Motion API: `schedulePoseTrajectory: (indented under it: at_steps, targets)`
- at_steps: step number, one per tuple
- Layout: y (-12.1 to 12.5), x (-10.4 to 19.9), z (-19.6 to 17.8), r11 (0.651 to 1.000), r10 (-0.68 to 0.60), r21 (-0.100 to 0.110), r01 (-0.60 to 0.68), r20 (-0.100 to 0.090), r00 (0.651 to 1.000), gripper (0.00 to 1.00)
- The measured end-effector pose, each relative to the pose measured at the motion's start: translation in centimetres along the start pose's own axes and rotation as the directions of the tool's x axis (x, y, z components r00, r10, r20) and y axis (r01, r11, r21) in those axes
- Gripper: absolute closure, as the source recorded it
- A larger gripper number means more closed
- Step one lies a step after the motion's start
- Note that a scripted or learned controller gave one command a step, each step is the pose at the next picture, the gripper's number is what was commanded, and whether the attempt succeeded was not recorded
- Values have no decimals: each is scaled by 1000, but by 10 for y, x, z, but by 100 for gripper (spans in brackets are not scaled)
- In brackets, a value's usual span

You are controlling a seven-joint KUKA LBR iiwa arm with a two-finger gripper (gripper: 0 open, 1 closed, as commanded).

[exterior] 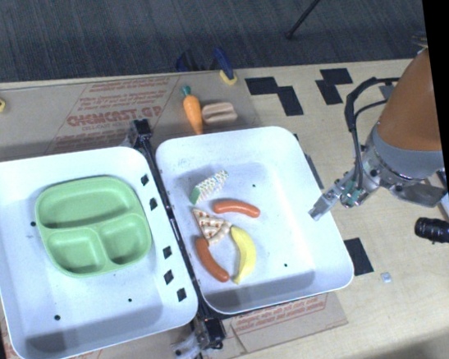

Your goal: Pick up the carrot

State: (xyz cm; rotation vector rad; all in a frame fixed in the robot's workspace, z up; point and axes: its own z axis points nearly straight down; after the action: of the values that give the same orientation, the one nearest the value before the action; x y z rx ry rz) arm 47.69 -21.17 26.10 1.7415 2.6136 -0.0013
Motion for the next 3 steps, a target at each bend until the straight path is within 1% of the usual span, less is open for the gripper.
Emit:
schedulePoseTrajectory:
  at_steps: [1, 2, 3]
  targets:
    - [1, 4, 42, 903, 430, 5, -430, -3, 903, 100]
    - [1, 3, -38, 963, 270, 1, -270, -1, 963, 100]
    - [17, 43, 43, 897, 441, 4, -441, -2, 897, 100]
